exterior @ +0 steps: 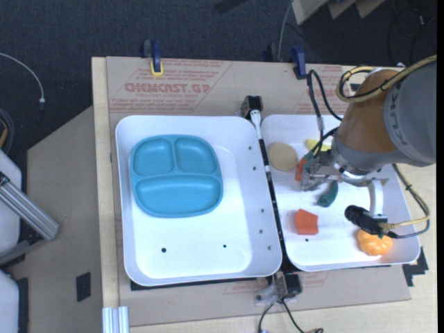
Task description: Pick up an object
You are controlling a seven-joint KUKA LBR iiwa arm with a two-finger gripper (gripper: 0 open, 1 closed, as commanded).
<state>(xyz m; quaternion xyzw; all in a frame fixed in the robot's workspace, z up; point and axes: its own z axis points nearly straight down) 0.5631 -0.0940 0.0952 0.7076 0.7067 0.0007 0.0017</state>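
Jaws of the gripper (313, 174) are hard to read; I cannot tell whether they grip anything. Crowded by the tan disc (282, 157) and green piece (327, 195) in the right bin (333, 259), they could nudge one aside.

Count of items on the bench

Two white bins are seen: the left bin (139, 255) and the right bin (333, 255). One blue divided plate (177, 175) is counted, along with one tan round piece (282, 157), one red block (306, 222), one orange piece (373, 243) and one dark green piece (327, 195).
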